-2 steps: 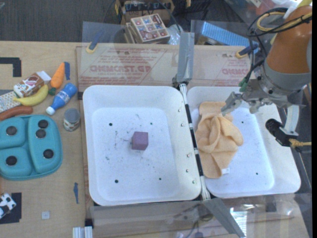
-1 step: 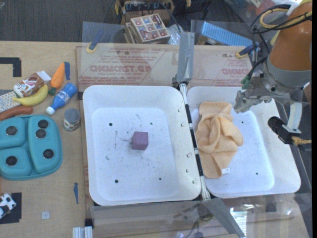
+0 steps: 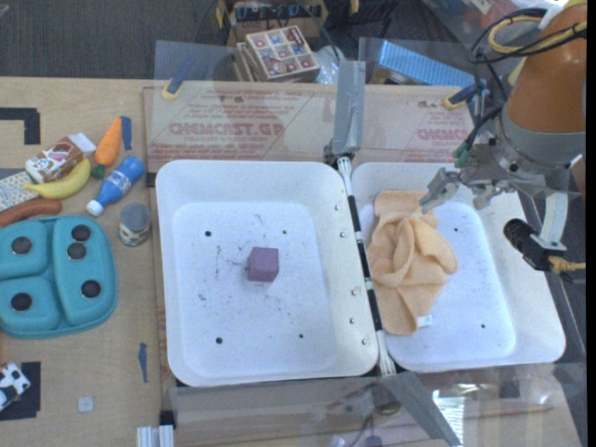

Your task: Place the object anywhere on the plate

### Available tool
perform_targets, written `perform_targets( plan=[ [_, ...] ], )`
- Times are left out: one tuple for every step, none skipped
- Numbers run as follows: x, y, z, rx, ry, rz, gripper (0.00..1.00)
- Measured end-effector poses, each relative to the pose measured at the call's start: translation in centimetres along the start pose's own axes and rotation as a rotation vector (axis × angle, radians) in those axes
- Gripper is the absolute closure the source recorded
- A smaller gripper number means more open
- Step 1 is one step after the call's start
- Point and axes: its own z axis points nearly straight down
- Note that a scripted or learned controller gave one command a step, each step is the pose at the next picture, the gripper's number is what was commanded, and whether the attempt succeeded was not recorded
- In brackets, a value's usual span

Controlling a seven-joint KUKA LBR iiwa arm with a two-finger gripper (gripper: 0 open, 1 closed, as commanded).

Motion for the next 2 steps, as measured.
perform_targets(
  plan=[
    [-0.21, 0.09, -0.96, -0.002, -0.002, 0.002, 1.00],
    [-0.21, 0.08, -0.95, -0.002, -0.002, 0.002, 0.00]
  ],
)
